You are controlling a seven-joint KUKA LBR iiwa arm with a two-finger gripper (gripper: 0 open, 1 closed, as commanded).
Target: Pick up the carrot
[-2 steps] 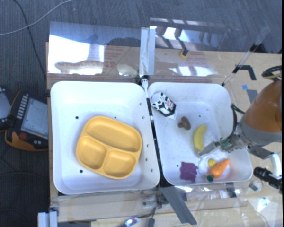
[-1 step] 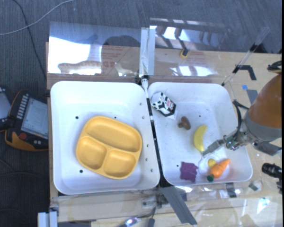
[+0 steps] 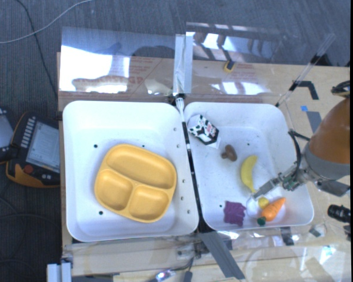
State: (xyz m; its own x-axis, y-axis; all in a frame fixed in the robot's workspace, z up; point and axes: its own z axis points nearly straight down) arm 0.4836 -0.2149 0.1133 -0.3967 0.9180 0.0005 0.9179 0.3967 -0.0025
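Note:
The orange carrot (image 3: pixel 273 208) lies near the front right corner of the right bin (image 3: pixel 223 113), its green end pointing to the front left. My gripper (image 3: pixel 266 189) reaches in from the right and sits low, just above and to the left of the carrot, close to a small white and yellow item (image 3: pixel 257 203). Nothing is visibly held.
The right bin also holds a yellow banana (image 3: pixel 247 172), a purple item (image 3: pixel 235 212), a small brown item (image 3: pixel 228 153) and a black-and-white cow toy (image 3: pixel 203 130). A yellow divided plate (image 3: pixel 135 182) lies in the left bin (image 3: pixel 82 134).

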